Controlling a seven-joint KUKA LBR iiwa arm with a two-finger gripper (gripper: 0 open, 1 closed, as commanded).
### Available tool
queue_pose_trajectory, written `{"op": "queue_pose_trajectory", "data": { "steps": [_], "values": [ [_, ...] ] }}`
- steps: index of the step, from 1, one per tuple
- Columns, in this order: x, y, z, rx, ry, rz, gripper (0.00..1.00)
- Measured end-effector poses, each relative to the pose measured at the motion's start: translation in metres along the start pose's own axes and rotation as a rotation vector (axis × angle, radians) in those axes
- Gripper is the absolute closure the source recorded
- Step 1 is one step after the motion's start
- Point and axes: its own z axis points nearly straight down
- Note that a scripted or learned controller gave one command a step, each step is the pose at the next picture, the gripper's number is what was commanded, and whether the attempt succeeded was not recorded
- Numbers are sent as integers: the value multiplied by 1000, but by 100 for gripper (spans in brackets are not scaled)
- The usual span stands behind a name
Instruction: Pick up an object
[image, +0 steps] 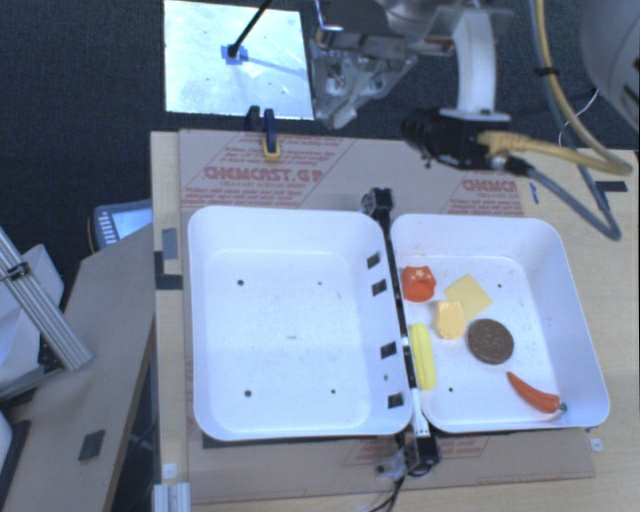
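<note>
The gripper (340, 95) hangs high above the far edge of the bench, beyond both bins; whether it is spread or pressed together I cannot tell. In the right bin (570, 290) lie an orange piece (418, 283), two yellow blocks (467, 296), a brown disc (490, 341), a yellow corn cob (423, 356) and a red pepper (532, 393)

grey metal gripper (345, 85), white arm (474, 60) segment.
</note>
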Motion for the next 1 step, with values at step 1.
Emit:
{"op": "queue_pose_trajectory", "data": {
  "steps": [1],
  "values": [
    [0, 0, -11, -2, 1, -3, 100]
  ]
}}
